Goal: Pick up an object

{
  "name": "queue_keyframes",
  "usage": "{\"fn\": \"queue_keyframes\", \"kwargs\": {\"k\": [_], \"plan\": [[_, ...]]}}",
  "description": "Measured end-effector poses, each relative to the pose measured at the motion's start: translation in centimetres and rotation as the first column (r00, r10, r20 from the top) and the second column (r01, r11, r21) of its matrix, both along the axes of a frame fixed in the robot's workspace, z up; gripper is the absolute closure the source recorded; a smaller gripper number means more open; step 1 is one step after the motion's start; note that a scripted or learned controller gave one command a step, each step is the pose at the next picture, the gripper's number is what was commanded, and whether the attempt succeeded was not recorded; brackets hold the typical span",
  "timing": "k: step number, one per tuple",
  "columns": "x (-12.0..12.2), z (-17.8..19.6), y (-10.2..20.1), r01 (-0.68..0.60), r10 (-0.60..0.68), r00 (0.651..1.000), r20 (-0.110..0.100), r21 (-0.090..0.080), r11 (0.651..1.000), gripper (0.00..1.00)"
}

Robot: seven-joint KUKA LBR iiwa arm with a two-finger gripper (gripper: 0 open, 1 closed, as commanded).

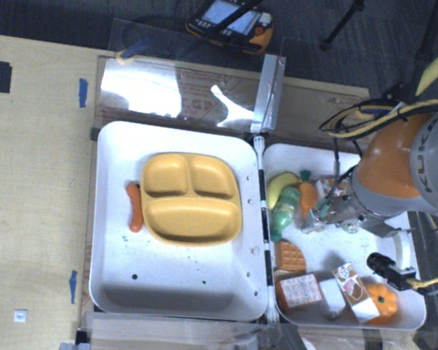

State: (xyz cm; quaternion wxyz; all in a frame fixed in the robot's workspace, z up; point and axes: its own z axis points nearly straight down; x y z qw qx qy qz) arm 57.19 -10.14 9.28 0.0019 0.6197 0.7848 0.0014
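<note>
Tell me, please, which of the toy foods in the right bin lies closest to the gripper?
The carrot lies just left of the gripper. The banana and waffle sit farther off.

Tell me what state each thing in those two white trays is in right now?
yellow divided plate: lying flat in the left bin.
orange sausage: lying beside the plate's left edge.
waffle: flat in the right bin.
small carton: tipped on its side.
gripper: low in the right bin, near the carrot.

Two white bins [110, 220], one yellow tray [191, 198], one waffle [290, 257].
</note>
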Motion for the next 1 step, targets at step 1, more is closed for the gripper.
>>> {"fn": "queue_keyframes", "kwargs": {"k": [1], "plan": [[5.41, 12.51, 2.6, 0.269, -0.269, 0.963, -0.01, -0.003, 0.963, 1.0]]}}
